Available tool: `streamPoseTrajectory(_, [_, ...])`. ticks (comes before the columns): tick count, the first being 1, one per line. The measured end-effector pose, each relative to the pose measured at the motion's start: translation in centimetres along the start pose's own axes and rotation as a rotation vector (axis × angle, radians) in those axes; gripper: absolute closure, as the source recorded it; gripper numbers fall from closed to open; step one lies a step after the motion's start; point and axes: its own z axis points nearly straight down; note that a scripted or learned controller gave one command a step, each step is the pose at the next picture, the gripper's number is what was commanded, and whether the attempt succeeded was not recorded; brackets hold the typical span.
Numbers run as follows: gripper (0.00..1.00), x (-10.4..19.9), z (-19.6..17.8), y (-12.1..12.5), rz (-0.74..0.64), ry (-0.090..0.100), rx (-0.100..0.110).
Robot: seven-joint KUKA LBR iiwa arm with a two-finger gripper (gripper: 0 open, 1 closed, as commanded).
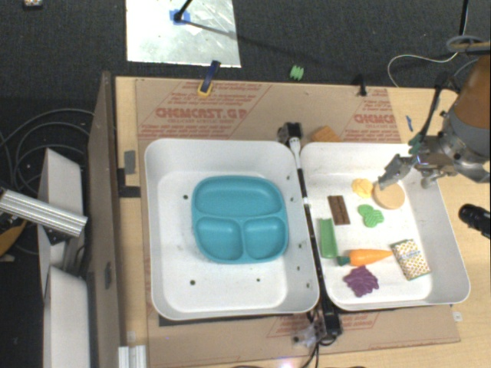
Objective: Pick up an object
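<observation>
The right bin (pixel 449 232) holds several toy foods: a yellow piece (pixel 362 186), a tan round biscuit (pixel 390 197), a brown bar (pixel 338 210), a green leafy piece (pixel 371 217), a long green stick (pixel 327 238), an orange carrot (pixel 368 257), purple grapes (pixel 360 280) and a patterned packet (pixel 410 258). My gripper (pixel 390 173) hangs over the bin's upper right part, just above the biscuit and beside the yellow piece. Nothing is visibly held in it.
The left bin (pixel 173 175) carries a blue divided plate (pixel 239 218). An orange block (pixel 325 134) lies on the cardboard behind the bins. Cables run at the far left and upper right. The arm's body (pixel 468 129) overhangs the right bin's right edge.
</observation>
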Motion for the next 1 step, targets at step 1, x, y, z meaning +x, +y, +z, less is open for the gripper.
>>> streamPoseTrajectory(1, [0.00, 4.12, 13.79, -2.06, -0.003, 0.004, 0.012])
